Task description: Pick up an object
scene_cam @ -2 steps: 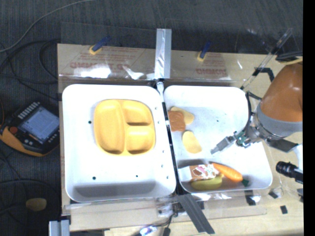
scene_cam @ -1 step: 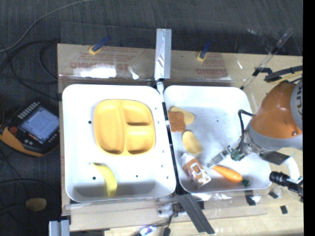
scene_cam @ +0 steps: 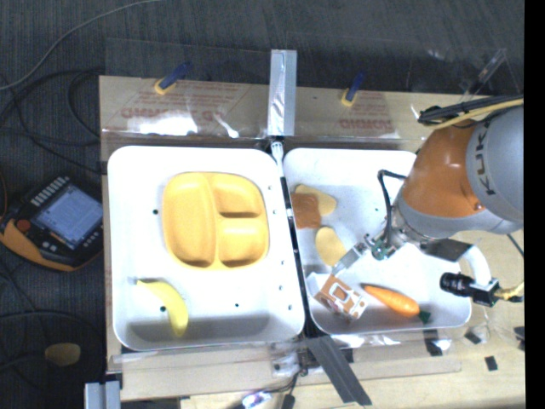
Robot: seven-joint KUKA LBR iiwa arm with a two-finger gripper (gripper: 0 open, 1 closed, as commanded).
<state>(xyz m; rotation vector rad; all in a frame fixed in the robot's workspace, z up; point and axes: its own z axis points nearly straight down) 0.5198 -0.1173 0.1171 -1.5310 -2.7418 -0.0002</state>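
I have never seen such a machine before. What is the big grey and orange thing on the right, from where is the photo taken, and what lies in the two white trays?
The photo is taken by one camera fixed above the bench, looking down at a slant. The grey and orange thing is a robot arm reaching in from the right. At its tip is a gripper, a small tool for picking things up; it hangs low over the right bin.

In the left bin lie a yellow divided plate and a banana. In the right bin lie a carrot, a small orange and white box, a pale yellow piece and a brown piece, perhaps toy food.

I cannot see anything held by the gripper.
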